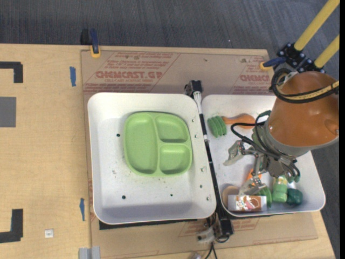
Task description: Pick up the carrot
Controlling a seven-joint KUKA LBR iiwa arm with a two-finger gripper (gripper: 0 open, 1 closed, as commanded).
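The carrot [241,120] lies near the back of the right bin [318,190], its orange body pointing right and its green leafy top [217,125] toward the divider. My gripper [245,169] hangs below the orange-banded wrist [302,112], over the middle of the right bin and in front of the carrot. It is apart from the carrot. Its metal fingers [235,153] are spread open, and I see nothing held between them.
Along the right bin's front edge lie a red-and-white packet [249,202], a brown item [229,190] and two green pieces [281,193]. In the left bin [102,144] sits a green divided plate [158,143]. The arm covers the right bin's right side.
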